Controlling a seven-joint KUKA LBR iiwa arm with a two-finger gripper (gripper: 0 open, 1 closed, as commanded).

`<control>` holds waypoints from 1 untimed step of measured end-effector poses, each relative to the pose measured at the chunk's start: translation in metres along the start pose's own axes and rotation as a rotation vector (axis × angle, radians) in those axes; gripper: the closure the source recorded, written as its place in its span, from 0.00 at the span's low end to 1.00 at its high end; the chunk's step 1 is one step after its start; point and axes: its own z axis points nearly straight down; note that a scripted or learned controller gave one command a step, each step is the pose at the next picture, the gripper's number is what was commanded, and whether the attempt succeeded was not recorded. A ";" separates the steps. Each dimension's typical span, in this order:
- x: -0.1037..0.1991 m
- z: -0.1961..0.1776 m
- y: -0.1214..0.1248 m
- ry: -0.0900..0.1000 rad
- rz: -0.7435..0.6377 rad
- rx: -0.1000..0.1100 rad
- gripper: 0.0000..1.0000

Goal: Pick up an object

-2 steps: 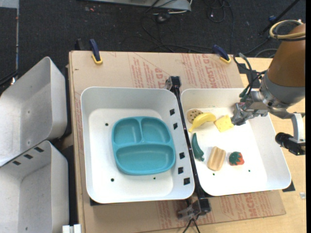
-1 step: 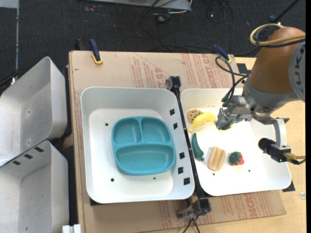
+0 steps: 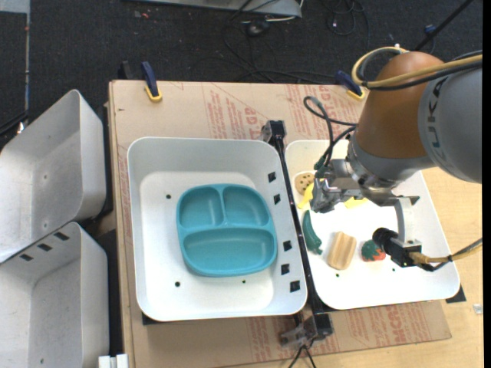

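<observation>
The right bin [image 3: 430,282] holds several small items: a tan bread-like piece [image 3: 342,250], a dark green curved piece [image 3: 312,232], a red and green piece [image 3: 374,251] and something yellow [image 3: 307,187] at the bin's left side, partly hidden by the arm. My gripper [image 3: 328,195] hangs low over the left part of this bin, above the yellow item and just behind the green piece. The wrist body covers its fingertips. Nothing visibly hangs from it.
A teal divided plate [image 3: 227,230] lies in the left bin [image 3: 153,175]. A black divider [image 3: 291,205] runs between the bins. Blue and yellow clamps [image 3: 152,83] hold the board's far edge. Cables trail by the wrist, and white spare bins [image 3: 46,175] stand at left.
</observation>
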 end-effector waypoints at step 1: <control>0.050 -0.010 -0.004 -0.001 0.000 -0.004 1.00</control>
